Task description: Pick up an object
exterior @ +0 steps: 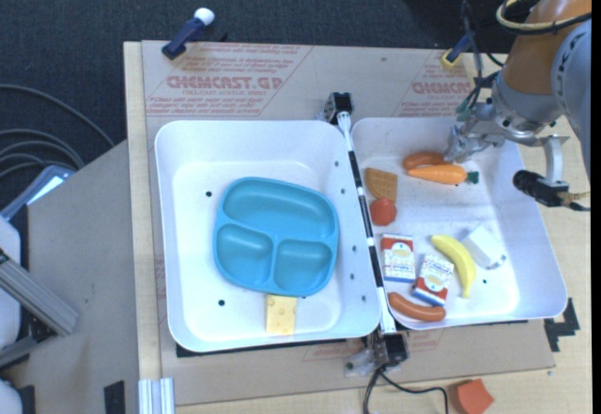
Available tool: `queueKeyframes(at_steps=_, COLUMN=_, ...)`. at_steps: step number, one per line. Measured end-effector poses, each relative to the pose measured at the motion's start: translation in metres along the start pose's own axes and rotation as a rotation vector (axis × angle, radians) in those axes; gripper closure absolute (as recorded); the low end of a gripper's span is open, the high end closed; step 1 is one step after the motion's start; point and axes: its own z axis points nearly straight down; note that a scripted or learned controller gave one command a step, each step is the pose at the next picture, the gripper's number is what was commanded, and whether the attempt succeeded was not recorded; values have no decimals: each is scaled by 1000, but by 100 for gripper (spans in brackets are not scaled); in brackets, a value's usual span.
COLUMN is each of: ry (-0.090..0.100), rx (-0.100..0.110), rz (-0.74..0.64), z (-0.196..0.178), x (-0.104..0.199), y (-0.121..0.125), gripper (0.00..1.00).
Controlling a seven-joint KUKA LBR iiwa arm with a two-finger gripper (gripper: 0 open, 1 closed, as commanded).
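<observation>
My gripper (462, 145) reaches down into the far part of the right bin (526, 215). Its tip is just above the right end of an orange carrot (437, 175). A second orange piece (422, 160) lies right behind the carrot, touching it. The gripper's body hides what is at its tip. Nothing is visibly lifted off the bin floor.
The right bin also holds a brown cracker (380, 183), a red tomato (382, 211), two small cartons (398, 257), a banana (455, 262), a white block (485, 246) and a sausage (417, 307). In the left bin lie a blue divided plate (276, 236) and a cheese slice (281, 314).
</observation>
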Motion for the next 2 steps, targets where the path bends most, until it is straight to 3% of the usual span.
queueKeyframes(at_steps=1, ry=0, rx=1, rz=0, z=0, x=0, y=0, gripper=0)
queueKeyframes(at_steps=2, ry=2, rx=-1, rz=2, z=20, x=30, y=-6, gripper=0)
